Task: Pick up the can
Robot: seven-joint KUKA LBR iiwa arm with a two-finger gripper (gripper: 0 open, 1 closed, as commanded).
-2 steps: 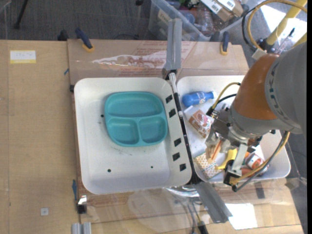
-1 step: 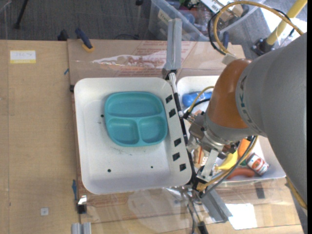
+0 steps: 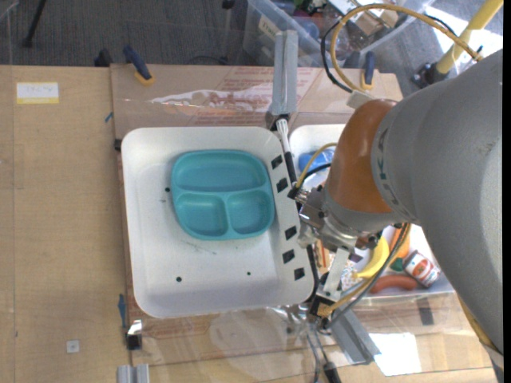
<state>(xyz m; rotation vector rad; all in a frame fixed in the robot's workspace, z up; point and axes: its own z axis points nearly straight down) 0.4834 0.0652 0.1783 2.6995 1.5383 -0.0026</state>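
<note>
I am a large grey robot arm (image 3: 447,158) with an orange band above the wrist, reaching in from the right and covering much of the right-hand side of a pale wooden bench (image 3: 56,214). Two shallow white plastic bins sit side by side on it. The left bin (image 3: 148,278) holds a teal divided plastic plate (image 3: 222,194) lying flat near its middle. The right bin (image 3: 315,138) is mostly hidden under my wrist. My gripper (image 3: 334,282) hangs low over the right bin's near left corner, just beside the wall shared by the two bins, with yellow cable looping around it. I cannot tell from this angle whether it is spread or pressed together, and nothing is visibly held in it. Past my wrist, a blue object (image 3: 313,164) shows at the bin's far side, and a yellow curved object (image 3: 377,260) and an orange one (image 3: 390,282) lie near the front. Beside them, towards the right, lies a small red and white cylinder, which I take to be the can (image 3: 420,269), on its side. I judge the pick is at the reaching stage, off target: next I need to shift right over the can and line up across its rounded body.
</note>
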